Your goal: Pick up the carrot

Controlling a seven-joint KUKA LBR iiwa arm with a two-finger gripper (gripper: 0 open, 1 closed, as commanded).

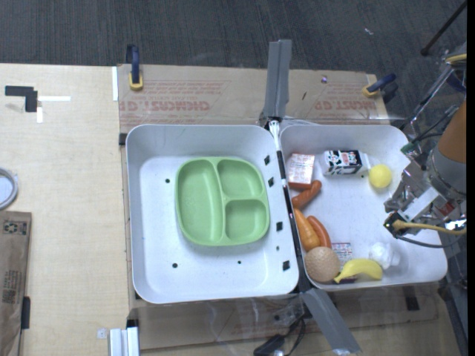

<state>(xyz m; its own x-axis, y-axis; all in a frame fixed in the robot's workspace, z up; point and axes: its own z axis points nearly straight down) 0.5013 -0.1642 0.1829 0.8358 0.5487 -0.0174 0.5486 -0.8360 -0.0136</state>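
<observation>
So two white bins are parked side by side on a pale wooden bench [59, 162], with a strip of brown cardboard [223, 95] taped or clamped down along the 12 o'clock edge. That strip is pinned by a blue-and-yellow clamp [133, 69] at the left and a second clamp [380, 87] at the right. Beyond the bench, dark grey carpet [185, 13] is seen across the whole top of the shot. A grey bar [278, 80] runs down to the seam between the bins.

The left bin [148, 221] is taken up by a green divided plate [222, 200], sat roughly in the middle.

The right bin [356, 206] is the busy one. The carrot [306, 231] is found at about 9 o'clock in it, lying lengthwise against the wall shared with the left bin, touching a second orange piece [320, 231] just beside it. A sausage [306, 193] is lying tilted just above it. A pink packet [300, 168] and a small milk carton [343, 162] are placed toward 12 o'clock, a lemon [380, 176] at 2 o'clock. Down at 6 o'clock a tan ball [321, 263] is touched by a banana [360, 271], with something white [381, 254] next to that.

The gripper [404, 217] is hung over the 3 o'clock rim, well apart from the carrot. Whether its fingers are wide or narrow can't be told from here.
</observation>
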